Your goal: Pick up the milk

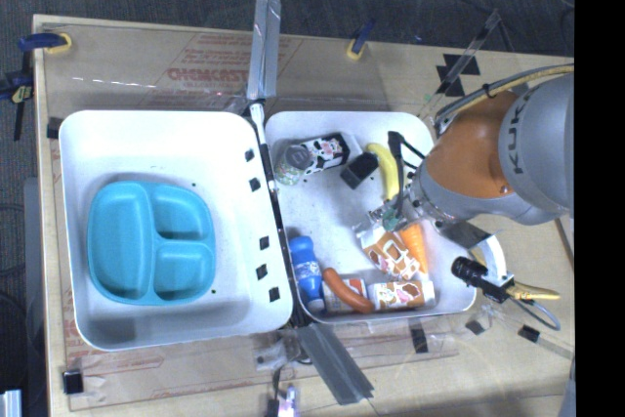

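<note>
Over the right bin's (pixel 293 303) right wall leans the grey arm (pixel 508 161), orange band uppermost, its gripper (pixel 391 213) low among the clutter; whether its jaws are spread, I cannot tell. Against the left bin's (pixel 78 137) left side lies a blue tray (pixel 151 241). By the right bin's far-left corner lies the milk (pixel 314 154).

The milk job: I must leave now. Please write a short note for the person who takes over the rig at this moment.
Pincer: low over the right bin, among the snack packets; whether it is open or shut cannot be seen.
Milk: cow-patterned bottle lying on its side at the bin's far left corner, apart from the pincer, nothing gripping it.
Banana lies between the two.
Done: nothing yet.
Left: move to the milk, grasp, lift.
</note>
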You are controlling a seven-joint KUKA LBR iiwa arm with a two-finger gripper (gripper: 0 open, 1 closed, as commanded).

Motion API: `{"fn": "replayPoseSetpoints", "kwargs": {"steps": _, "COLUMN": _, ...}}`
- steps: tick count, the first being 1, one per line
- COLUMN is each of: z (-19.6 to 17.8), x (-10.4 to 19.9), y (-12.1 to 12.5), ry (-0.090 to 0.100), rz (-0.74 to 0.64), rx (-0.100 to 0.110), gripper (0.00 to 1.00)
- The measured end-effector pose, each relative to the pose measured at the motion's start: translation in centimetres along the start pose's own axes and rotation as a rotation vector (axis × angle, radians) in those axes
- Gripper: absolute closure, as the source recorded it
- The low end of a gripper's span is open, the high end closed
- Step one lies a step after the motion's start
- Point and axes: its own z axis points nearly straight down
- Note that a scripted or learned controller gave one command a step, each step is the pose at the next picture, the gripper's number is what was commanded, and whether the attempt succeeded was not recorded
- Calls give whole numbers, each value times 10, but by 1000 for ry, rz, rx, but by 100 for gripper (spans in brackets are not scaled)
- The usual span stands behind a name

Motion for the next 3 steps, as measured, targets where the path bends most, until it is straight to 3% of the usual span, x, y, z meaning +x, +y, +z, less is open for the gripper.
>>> {"fn": "replayPoseSetpoints", "kwargs": {"steps": 1, "z": 1, "x": 0, "y": -2, "ry": 2, "rz": 1, "rx": 4, "gripper": 0}}
{"fn": "replayPoseSetpoints", "kwargs": {"steps": 2, "z": -65, "x": 2, "y": -12, "ry": 33, "rz": 13, "rx": 43, "gripper": 0}}
{"fn": "replayPoseSetpoints", "kwargs": {"steps": 3, "z": 24, "x": 1, "y": 4, "ry": 37, "rz": -110, "rx": 42, "gripper": 0}}
